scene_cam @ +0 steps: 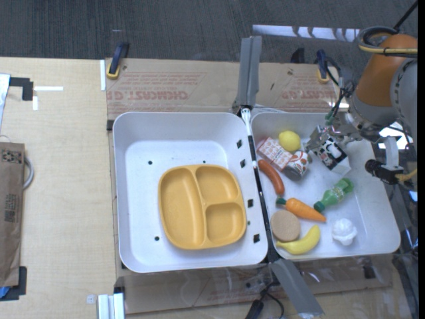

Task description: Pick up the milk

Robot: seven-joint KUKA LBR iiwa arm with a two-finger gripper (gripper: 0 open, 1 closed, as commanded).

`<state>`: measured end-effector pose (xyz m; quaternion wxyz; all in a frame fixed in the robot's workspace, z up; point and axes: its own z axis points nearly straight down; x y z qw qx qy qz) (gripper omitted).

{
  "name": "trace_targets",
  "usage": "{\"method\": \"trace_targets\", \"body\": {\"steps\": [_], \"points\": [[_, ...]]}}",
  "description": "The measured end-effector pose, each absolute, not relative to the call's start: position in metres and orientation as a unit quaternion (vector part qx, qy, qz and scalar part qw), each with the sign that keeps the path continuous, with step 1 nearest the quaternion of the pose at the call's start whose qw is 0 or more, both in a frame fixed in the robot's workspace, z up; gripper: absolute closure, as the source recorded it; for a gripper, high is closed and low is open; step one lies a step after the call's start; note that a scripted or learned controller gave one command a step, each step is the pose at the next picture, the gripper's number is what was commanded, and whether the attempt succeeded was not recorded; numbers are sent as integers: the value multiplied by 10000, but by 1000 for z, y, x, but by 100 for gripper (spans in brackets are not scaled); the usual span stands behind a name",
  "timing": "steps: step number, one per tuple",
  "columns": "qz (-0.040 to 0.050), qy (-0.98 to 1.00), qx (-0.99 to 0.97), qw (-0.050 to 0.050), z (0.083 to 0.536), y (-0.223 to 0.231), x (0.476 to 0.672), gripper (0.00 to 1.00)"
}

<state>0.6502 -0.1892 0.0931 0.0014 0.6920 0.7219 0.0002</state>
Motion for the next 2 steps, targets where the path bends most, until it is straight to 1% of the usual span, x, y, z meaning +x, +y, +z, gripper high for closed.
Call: {"method": "trace_targets", "body": {"steps": [1, 2], "points": [[5, 7221, 6918, 25, 103, -189, 651, 100], [-18, 7549, 6559, -26, 93, -214, 658, 100]]}}
